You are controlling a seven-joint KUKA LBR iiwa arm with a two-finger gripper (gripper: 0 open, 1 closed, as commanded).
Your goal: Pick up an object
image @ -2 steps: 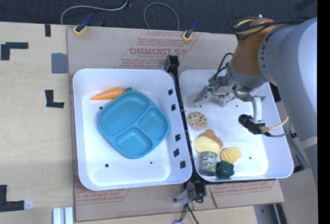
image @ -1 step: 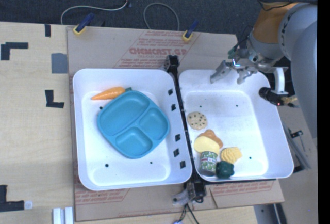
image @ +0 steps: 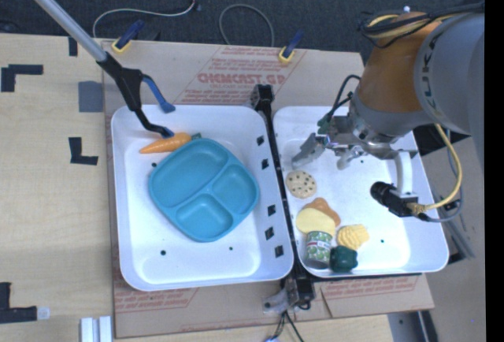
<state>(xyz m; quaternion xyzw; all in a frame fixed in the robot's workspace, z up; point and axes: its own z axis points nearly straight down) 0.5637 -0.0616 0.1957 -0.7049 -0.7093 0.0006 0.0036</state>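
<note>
Cookie (image: pixel 301 184) lay in the right bin (image: pixel 425 258), just below your gripper (image: pixel 324 151), whose fingers stood spread with nothing between them. You had lifted nothing yet; the whole pick remained. Further out, a blue tray (image: pixel 205 187) and carrot (image: pixel 165 143) sat in the left bin (image: pixel 130 254).

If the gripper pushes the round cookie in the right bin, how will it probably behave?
The cookie looks flat and thin, so it would probably slide rather than roll. It lies low on the right bin floor, so grasping its edge may be hard. It seems stiff and light.
</note>
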